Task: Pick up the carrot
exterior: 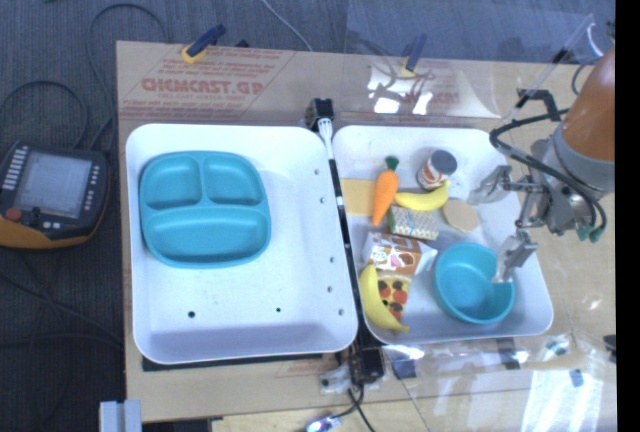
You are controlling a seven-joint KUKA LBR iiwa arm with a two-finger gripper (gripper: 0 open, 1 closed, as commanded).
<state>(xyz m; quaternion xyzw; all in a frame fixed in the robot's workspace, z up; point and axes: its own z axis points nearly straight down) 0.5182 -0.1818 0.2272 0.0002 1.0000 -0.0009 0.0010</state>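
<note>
The orange carrot (383, 194) with a green top lies in the right bin (540, 315), near its left wall, pointing toward the back. My gripper (500, 220) hovers over the right side of that bin, well to the right of the carrot and apart from it. Its two fingers are spread open with nothing between them. One fingertip (488, 186) sits near a tan disc (461, 215), the other over the rim of a blue bowl (472, 283).
Beside the carrot lie a yellow banana (421, 200), a small round can (438, 165), a printed food box (394, 255) and a second banana-like piece (381, 301). The left bin (160, 320) holds a blue divided plate (205, 207). A handheld pendant (50, 195) rests off the bench at left.
</note>
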